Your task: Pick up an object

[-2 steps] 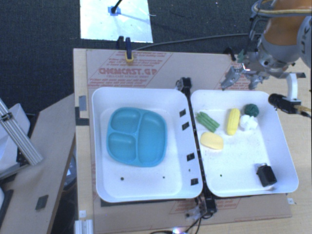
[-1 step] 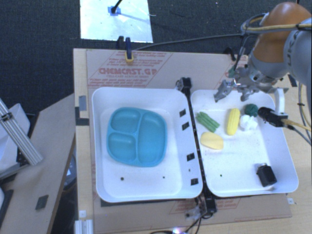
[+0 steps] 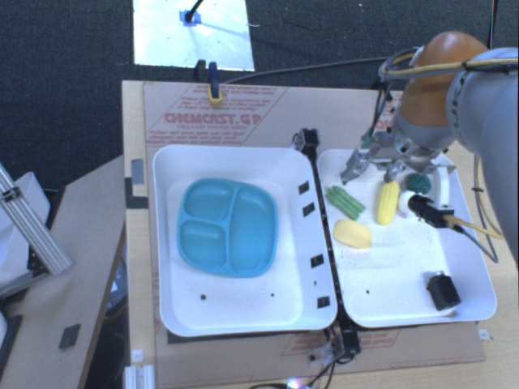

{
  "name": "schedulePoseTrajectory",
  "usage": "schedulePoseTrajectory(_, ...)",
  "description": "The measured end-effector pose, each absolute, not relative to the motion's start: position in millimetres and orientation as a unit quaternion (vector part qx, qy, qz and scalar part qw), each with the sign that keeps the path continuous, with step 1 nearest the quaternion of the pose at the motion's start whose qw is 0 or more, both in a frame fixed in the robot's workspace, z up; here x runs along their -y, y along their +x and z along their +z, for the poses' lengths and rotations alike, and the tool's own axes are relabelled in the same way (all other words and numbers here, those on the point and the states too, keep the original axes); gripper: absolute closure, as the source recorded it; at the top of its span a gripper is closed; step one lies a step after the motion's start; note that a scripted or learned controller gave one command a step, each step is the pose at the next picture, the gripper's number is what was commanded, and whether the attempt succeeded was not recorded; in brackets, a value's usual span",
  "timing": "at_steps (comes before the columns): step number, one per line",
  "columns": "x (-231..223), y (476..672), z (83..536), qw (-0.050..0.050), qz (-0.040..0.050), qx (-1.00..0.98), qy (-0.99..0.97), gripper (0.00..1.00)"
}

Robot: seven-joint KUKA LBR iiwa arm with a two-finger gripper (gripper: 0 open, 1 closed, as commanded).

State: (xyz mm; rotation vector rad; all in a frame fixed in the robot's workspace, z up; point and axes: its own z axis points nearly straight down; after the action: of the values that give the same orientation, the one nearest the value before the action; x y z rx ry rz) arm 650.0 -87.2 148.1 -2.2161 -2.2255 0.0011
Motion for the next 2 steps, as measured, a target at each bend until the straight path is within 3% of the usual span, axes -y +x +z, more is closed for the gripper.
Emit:
schedulePoseTrajectory(1,89,649.8,86,0.0,0.0,0.708,-0.707,0.0)
schedulePoseTrajectory(2,89,651.5,101,-0.002,-0.0016,0.708,-0.707,1.0)
